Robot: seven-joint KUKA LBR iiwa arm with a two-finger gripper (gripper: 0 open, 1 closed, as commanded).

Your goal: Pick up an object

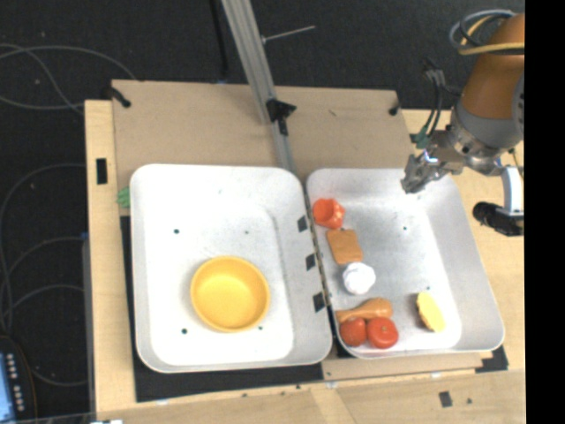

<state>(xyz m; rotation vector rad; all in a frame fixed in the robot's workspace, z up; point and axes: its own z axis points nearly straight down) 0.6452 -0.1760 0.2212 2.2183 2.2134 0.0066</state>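
A: Where's the gripper (pixel 415 182)?
B: Over the right bin (pixel 459 228), far corner, near the back rim. Can't tell how the tool stands, too small & dark.
A: Holding anything?
B: Nothing seen in it.
A: Objs?
B: All in right bin, along the left wall & front: orange cup (pixel 327 211), tan block (pixel 344 246), white ball (pixel 358 278), carrot (pixel 364 310), two tomatoes (pixel 369 331), yellow piece (pixel 430 311) front right. Yellow bowl (pixel 229 292) sits in the left bin (pixel 168 210).
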